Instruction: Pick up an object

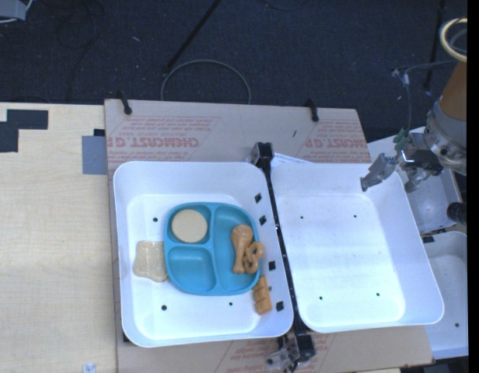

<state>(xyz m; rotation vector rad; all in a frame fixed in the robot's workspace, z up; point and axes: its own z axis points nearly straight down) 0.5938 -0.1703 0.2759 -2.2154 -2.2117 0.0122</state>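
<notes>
Two white bins side by side on a cardboard sheet point(224, 134), over a pale wooden bench point(45, 247). In the left bin point(138, 185), a blue divided plate point(212, 274) near the middle. On the plate: a round tan biscuit point(189, 225) in the upper-left section, a knobbly brown twisted piece point(246, 249) in the right section. Just off the plate's left edge, touching it, a pale bread-like slab point(150, 260) on the bin floor. Near the plate's lower-right corner, a small brown chunk point(261, 295), exact shape hard to make out. Right bin point(356, 247) white-floored with small dark dots. Above the right bin's upper-right corner, the gripper point(395, 169), grey, blurred, nothing between the fingers; open or closed, impossible to tell. Arm point(453, 107) cut off at the right edge, orange band partly visible.
</notes>
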